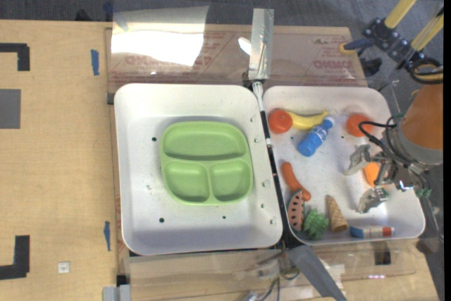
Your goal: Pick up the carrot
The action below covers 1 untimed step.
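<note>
My gripper (pixel 366 180) is low over the right side of the right bin (pixel 407 225), under the arm's orange band. Its two metal fingers (pixel 356 160) stand apart. A bright orange piece, which I take for the carrot (pixel 371 174), shows between them, mostly hidden by the gripper. I cannot tell whether the fingers touch it. It seems to rest on the bin floor.
The right bin also holds an orange ball (pixel 280 120), a banana (pixel 308 120), a blue bottle (pixel 313 138), another orange piece (pixel 356 124), a red-orange sausage shape (pixel 294 178), a watermelon slice (pixel 297 209), a cone (pixel 336 213) and a marker (pixel 371 230). A green divided plate (pixel 206 161) lies in the left bin.
</note>
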{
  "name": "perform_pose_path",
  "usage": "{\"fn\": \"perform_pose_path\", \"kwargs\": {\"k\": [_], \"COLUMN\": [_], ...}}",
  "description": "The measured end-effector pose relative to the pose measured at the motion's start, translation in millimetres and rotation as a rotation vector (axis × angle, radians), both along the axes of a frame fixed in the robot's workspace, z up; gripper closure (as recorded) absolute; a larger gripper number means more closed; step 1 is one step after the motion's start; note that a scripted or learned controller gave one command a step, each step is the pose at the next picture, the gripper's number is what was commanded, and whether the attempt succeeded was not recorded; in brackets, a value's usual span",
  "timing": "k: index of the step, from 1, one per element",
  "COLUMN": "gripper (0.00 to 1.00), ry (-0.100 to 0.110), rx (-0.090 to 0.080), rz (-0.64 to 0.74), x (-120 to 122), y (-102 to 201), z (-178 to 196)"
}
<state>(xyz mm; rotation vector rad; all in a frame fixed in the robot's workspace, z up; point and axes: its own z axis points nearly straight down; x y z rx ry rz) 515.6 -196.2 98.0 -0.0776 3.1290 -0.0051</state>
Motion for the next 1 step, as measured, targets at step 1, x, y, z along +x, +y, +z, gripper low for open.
{"fn": "perform_pose_path", "kwargs": {"k": [1], "gripper": [1.00], "ry": [-0.001], "rx": [0.001], "rz": [0.003], "x": [0.8], "y": [2.2], "z": [8.5]}}
